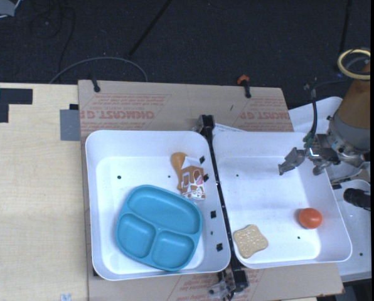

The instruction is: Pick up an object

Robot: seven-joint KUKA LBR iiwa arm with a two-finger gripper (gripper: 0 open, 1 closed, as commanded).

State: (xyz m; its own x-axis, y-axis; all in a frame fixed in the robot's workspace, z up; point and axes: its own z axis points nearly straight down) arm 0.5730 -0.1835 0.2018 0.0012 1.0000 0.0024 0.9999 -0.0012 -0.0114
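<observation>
Nearest the camera, a slice of toast is seen at the front left corner of the right bin, with an orange ball lying apart to its right. A blue divided plate, a small carton and a brown piece are held by the left bin. The gripper is poised over the right bin's far right part, well apart from the ball, and nothing is seen between its fingers; whether they are spread cannot be told.

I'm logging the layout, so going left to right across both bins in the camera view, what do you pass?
Blue divided plate → small printed packet → slice of toast → orange-red ball → gripper, hovering over the right bin.
</observation>
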